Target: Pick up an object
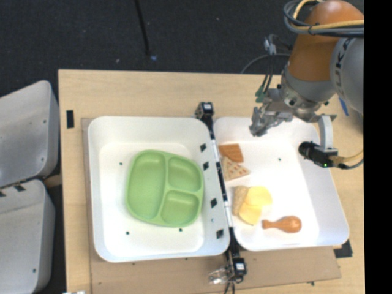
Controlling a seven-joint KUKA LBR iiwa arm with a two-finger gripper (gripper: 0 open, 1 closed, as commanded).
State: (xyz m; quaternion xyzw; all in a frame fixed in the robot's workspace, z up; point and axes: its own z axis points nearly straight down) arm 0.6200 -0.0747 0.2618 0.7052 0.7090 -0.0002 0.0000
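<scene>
You are looking at the tool (262,126) hanging over the far left corner of the right bin (306,182); you cannot tell its state, since it is too small and dark against the white floor, and nothing is showing in it.

The candidates are lying along that bin's left side, near the divider. The orange wedge (231,152) and the tan sandwich slice (234,169) are sitting just beside each other, probably light, stiff toy food, best pinched across their narrow edges. The yellow piece (254,204) is looking smooth and rounded, likely slippery. The brown drumstick (283,224) is offering a thin handle end, the easiest hold.

You are counting two bins, four food pieces, and one green divided plate (164,188) in the left bin (110,139) on the counter (147,84).
</scene>
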